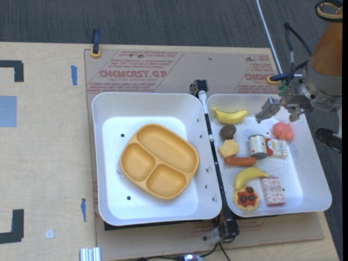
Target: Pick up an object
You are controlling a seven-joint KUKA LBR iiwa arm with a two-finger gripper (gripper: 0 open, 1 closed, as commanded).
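I see the pink ball (282,130) near the right bin's (318,170) far edge, just beside the can (256,145). My gripper (278,109) hovers over it, fingers spread, holding nothing — bare floor lies behind the bananas (229,114).

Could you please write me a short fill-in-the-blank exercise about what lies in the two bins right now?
1. The yellow divided plate lies in the ____ bin.
2. The plate has ____ compartments.
3. The right bin holds ____ bananas, one at the back and one near the front.
4. The claw hangs over the ____ bin.

Missing words: left; three; two; right
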